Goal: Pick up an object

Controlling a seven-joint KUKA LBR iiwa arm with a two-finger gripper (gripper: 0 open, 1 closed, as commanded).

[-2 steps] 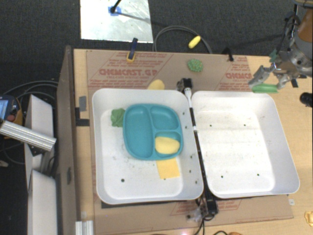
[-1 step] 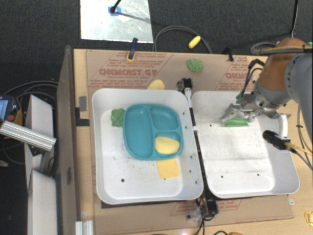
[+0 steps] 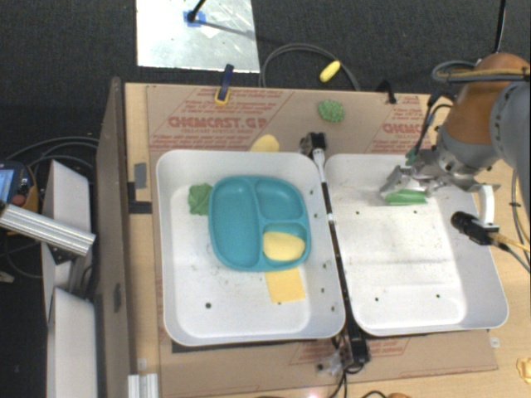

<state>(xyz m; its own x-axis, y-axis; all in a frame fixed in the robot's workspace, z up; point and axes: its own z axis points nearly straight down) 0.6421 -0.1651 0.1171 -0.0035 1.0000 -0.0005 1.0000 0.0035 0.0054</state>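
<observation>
- Risk: slip of the green piece (image 3: 406,196) out from under the end effector (image 3: 406,182), caused by its low, flat lie on the floor of the right bin (image 3: 415,305).
- Risk: scrape on the bin floor, caused by too deep a reach.
- End effector state: cannot tell; tip detail too small and blurred.
- Green piece: far part of the right bin, just below the end effector, touching or nearly so; contact not confirmable.

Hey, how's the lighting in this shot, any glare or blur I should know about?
Camera view: even overhead light and soft shadows; glare on the shiny sheet at top; white bins bright but readable; end effector slightly soft over the green object.
</observation>
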